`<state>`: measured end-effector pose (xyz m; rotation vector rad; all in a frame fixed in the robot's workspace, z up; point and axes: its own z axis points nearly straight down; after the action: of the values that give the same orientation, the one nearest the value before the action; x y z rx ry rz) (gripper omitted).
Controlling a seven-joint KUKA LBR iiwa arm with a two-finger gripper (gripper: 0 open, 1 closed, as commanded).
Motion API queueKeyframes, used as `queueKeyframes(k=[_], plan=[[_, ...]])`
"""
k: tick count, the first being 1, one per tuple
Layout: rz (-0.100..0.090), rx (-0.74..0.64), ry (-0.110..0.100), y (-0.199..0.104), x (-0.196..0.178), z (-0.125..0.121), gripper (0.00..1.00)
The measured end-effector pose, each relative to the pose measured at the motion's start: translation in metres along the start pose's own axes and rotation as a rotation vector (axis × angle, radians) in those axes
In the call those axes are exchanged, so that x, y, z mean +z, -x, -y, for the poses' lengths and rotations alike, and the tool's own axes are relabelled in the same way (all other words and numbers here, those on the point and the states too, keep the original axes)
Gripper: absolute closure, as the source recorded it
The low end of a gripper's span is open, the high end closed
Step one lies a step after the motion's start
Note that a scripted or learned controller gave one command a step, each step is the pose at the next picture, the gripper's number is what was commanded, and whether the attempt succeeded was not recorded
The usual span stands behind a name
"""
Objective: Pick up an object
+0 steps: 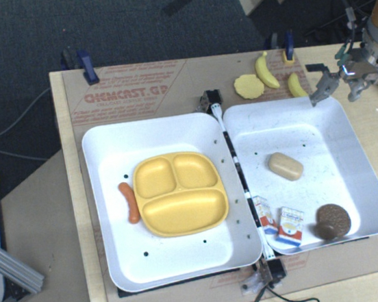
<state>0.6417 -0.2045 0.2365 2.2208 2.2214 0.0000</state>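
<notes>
Bins sat side by side on a bench topped with printed cardboard [132, 88]. The left bin [105, 192] held a glossy yellow plate [179, 193] with three compartments, rounded at the corners, lying flat near the bin's middle. Just left of the plate lay a slim orange-red sausage [129, 201], close to the plate's edge though contact could not be judged.

The right bin [342, 133] held a smooth tan oblong block [285, 166] near its middle. At its front edge, below the block, lay two small red, white and blue cartons [281, 224], and right of them a rough, dark brown round lump [333, 220].

Beyond the right bin's back rim, on the cardboard, were a flat yellow disc [249, 86] and two small yellow bananas [267, 71].

The gripper [338, 86] hung over the right bin's far right corner, its two fingers spread apart with nothing between them, well apart from the tan block.
</notes>
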Motion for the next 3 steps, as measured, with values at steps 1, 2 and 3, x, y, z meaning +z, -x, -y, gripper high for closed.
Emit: queueKeyframes(k=[1,2,3], plan=[[-0.004,0.001,-0.009,-0.031,0.160,0.043,0.00],[-0.005,-0.003,-0.007,-0.083,0.152,0.086,0.00],[-0.003,-0.002,-0.004,-0.110,0.152,0.100,0.00]])
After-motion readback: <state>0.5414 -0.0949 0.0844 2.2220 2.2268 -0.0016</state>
